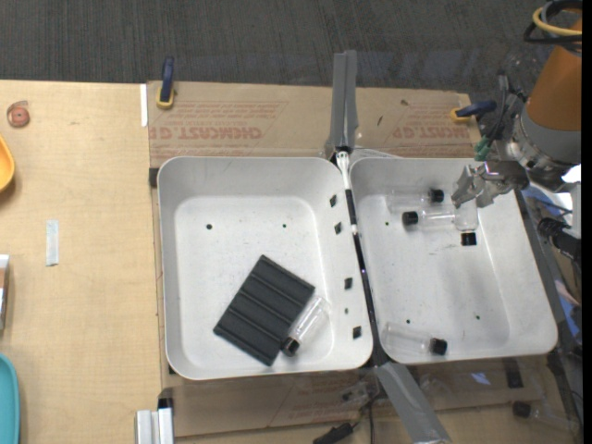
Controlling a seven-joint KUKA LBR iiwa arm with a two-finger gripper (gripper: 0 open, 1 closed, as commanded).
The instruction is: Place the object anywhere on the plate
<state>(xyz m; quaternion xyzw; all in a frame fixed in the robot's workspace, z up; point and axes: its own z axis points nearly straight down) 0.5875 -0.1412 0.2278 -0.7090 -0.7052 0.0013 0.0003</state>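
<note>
- the likeliest object is the clear vial (pixel 427 216) lying in the right bin (pixel 518 340), its black cap pointing toward the divider. its long axis runs roughly left to right across the view.
- your gripper (pixel 468 192) sits just beside the vial's open end, slightly up and to the right of it. whether it is wide, narrow or touching the vial, you cannot tell through the clear plastic.
- a second black-capped vial (pixel 434 195) lies near the first, closer to the bin's far wall, and a small black piece (pixel 468 239) lies just below the gripper. a further vial (pixel 433 345) rests well apart near the front wall.
- the plate (pixel 264 308) is a dark, ribbed, rectangular slab lying flat and skewed in the left bin (pixel 185 192). it is well apart from the gripper, across the divider and toward the front.
- another clear vial (pixel 303 326) lies against the plate's right edge, so aim for the plate's bare ribbed middle.
- the vials are smooth, round and probably prone to rolling, though the ribs may steady one.
</note>
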